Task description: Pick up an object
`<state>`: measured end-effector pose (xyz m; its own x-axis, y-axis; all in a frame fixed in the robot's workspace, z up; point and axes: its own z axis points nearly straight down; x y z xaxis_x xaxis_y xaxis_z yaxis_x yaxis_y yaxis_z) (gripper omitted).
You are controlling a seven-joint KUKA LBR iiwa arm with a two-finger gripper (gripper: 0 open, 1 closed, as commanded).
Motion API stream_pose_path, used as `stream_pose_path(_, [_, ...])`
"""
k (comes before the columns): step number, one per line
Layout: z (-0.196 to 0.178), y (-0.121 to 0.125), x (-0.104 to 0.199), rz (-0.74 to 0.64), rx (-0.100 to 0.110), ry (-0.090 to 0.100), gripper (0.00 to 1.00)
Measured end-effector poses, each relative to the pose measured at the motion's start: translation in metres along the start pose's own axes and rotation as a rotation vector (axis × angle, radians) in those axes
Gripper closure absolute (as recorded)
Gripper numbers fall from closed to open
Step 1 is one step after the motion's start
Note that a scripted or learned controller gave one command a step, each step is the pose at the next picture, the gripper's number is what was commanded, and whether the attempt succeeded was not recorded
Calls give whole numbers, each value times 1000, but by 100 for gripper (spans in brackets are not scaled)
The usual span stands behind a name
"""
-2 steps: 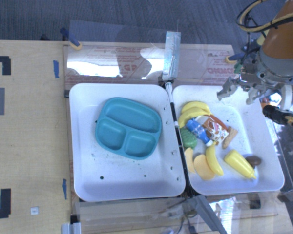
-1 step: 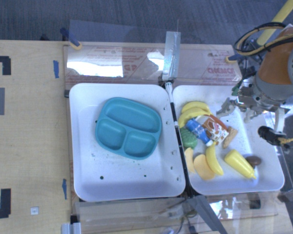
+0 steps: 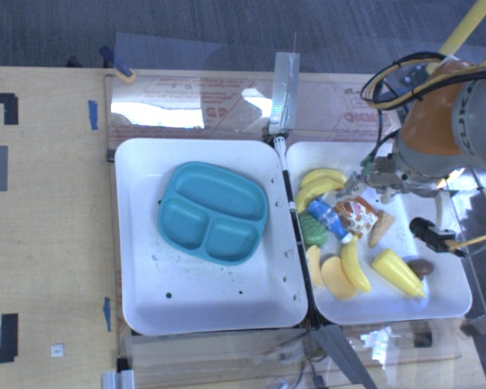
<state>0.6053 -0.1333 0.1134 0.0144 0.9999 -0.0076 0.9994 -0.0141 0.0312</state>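
Teal plate (image 3: 214, 212), yellow bananas (image 3: 320, 181), white bins (image 3: 138, 241), blue bottle (image 3: 327, 217)

The left white bin (image 3: 146, 298) offers open floor around the blue three-compartment plastic plate (image 3: 213, 212). In the right white bin (image 3: 454, 302), crowded toy food (image 3: 348, 241) blocks its left half; bare floor remains along its right edge.

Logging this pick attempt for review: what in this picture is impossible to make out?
- Tool: its tip blends into the cluttered toys in the camera view, so any grasp is unreadable.
- Snack packet: print too small to read.
- Green toy: partly hidden under the blue bottle.
- Arm: cut off by the right edge.
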Motion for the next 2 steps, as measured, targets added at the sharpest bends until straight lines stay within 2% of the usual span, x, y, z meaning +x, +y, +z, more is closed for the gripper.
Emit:
stream_pose_path(1, [4,-29,24,74,-27,-5,0])
stream_pose_path(2, [-11,-24,28,72,-37,4,100])
